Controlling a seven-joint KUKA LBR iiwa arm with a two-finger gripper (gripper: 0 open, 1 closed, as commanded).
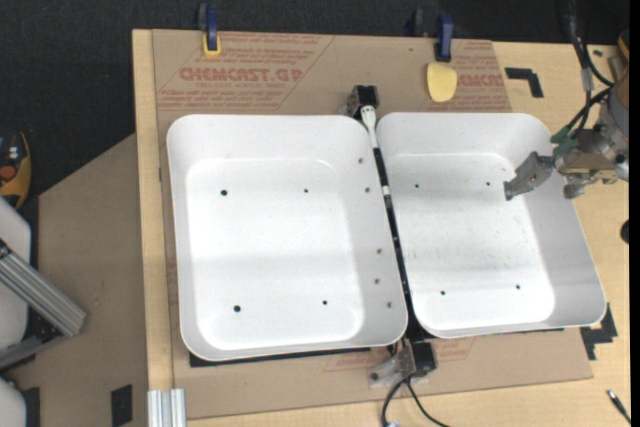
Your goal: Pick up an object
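1. Your gripper (pixel 524 179) sits at the right edge of the view, over the upper right part of the right bin (pixel 560 310). You see one dark grey finger slanting down-left above the bin floor.
2. Pincer state: can't tell. Nothing visible on or under that finger, so no obj seen in its hold.
3. Task obj: you can't spot any loose item in either bin. The right bin floor shows faint specks and a few dark dots, too small to read.
4. Left bin (pixel 185 245) lies just beside the right one, their rims meeting along a dark center strip.
5. Yellow pad (pixel 441 81) rests on the board behind the right bin, near a blue clamp (pixel 443 33); a 2nd clamp (pixel 209 21) is behind the left bin.
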